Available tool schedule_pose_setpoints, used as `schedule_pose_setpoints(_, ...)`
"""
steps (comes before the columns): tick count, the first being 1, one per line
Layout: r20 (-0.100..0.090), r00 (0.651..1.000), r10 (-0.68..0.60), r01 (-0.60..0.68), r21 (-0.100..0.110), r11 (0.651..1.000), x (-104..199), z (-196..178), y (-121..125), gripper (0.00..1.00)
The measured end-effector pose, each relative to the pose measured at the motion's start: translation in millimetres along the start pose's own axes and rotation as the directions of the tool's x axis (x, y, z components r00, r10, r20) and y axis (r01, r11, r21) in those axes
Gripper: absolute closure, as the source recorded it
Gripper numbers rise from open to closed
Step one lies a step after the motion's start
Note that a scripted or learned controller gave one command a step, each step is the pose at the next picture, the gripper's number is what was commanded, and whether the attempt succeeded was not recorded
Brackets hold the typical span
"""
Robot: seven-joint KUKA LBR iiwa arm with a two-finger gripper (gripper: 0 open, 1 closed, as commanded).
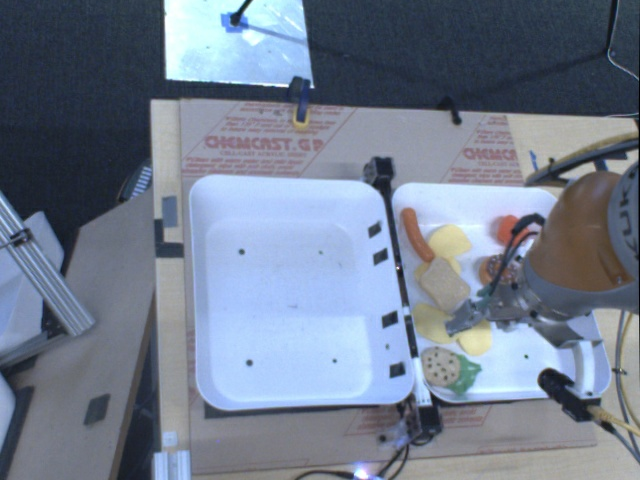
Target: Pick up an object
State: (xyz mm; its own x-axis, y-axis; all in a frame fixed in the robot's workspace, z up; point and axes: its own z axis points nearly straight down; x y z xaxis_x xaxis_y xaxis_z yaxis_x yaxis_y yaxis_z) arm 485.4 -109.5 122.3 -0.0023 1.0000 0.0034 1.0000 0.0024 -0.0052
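The left bin (pixel 290 288) sits just beside the right bin (pixel 500 200), where the toy food lies: an orange sausage (pixel 417 235) at the far left, its long axis running far-left to near-right, a tan slice of bread (pixel 443 284) on yellow pieces, and a cookie (pixel 438 366) near the front. The gripper (pixel 470 315) hangs over the yellow piece (pixel 476 340) just right of and nearer than the bread, pointing left. Whether it is released or clenched cannot be told, and nothing shows between its tips.
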Motion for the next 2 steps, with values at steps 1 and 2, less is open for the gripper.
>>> schedule_pose_setpoints(1,0.004,1.000,-0.006,0.006,-0.010,1.000,17,39,67,0.00)
schedule_pose_setpoints(2,0.004,1.000,-0.001,0.001,-0.009,1.000,16,27,65,1.00)
